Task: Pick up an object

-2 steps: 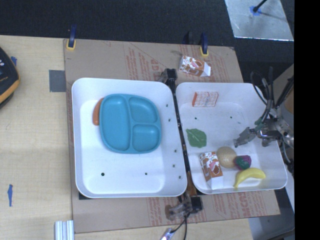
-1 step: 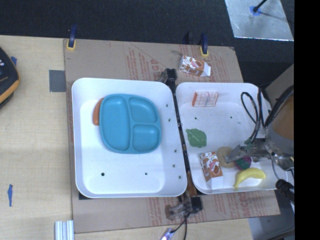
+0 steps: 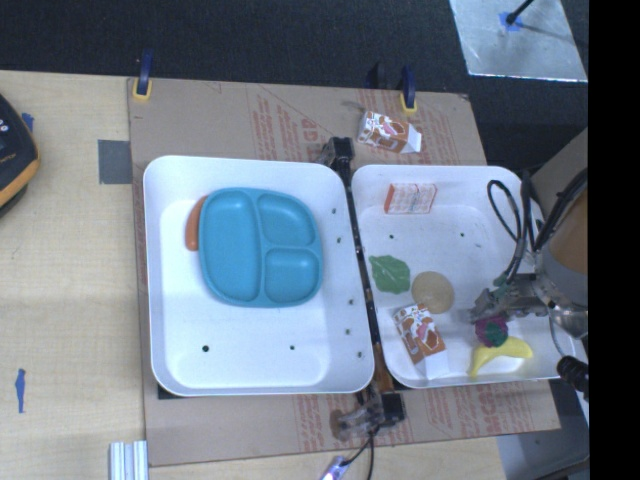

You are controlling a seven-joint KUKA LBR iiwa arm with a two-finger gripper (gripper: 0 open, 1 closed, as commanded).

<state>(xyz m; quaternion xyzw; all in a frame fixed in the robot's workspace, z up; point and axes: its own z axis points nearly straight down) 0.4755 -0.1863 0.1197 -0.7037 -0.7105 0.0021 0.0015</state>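
Reaching in from the right edge, the end effector (image 3: 497,306) is seen low over the right bin (image 3: 462,193), close above a small purple item (image 3: 490,330) and a yellow banana-shaped toy (image 3: 503,356). Whether its fingers are spread or closed cannot be told, and nothing can be seen gripped. Also placed in the right bin are a green leaf-like piece (image 3: 390,273), a round tan disc (image 3: 433,291) just beside it, a red-and-white packet (image 3: 419,332) near the front, and another packet (image 3: 410,198) at the back. A blue divided plate (image 3: 262,246) is laid in the left bin (image 3: 250,363), with an orange item (image 3: 191,226) partly hidden beneath its left edge. A third packet (image 3: 390,132) lies on the table (image 3: 60,298) behind the bins.
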